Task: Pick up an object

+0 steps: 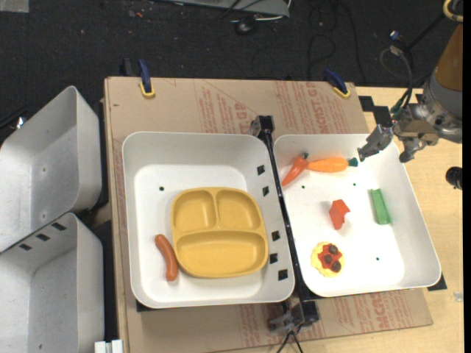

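Observation:
My gripper [390,146] hangs open over the far right corner of the right bin [419,259], with nothing between its fingers. Just to its left two toy carrots lie at the bin's far edge: one orange [327,165] with a green tip, one darker [294,171] slanting toward the divider. A red block [338,213] sits mid-bin and a green bar [380,206] lies to its right, below the gripper. A small pizza toy [327,258] rests near the front of that bin.
The left bin [143,197] holds a yellow divided plate [218,232] and a sausage toy [167,257] beside it at the front left. Spare white bins [44,197] stand off the bench to the left. Black clips line the divider between the bins.

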Robot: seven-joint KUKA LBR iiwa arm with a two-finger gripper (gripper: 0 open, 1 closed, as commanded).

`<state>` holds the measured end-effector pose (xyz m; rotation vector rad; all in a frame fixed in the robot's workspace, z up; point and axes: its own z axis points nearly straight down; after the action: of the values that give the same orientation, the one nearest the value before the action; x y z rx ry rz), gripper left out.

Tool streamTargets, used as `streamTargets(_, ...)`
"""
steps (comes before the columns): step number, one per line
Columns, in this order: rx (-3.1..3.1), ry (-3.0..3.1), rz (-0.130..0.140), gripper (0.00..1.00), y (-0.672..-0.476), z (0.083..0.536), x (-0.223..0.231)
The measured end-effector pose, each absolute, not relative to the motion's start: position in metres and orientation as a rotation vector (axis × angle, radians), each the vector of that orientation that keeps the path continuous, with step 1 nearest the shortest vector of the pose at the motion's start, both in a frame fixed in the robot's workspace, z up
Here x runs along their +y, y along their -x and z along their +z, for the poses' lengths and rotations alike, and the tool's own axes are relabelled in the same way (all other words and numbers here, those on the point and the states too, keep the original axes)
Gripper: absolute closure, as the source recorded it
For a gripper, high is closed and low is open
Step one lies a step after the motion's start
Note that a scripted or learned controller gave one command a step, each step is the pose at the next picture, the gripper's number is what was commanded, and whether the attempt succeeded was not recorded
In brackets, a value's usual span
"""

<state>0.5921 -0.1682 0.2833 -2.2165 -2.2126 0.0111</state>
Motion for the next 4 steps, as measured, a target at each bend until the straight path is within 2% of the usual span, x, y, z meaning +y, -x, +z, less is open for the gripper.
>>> streamTargets(1,-2.222,2.221,0.001,0.00,-0.594,0.290,-0.168)
streamTargets(4,-2.217,2.220,0.004,0.00,-0.580,0.138,-0.167)
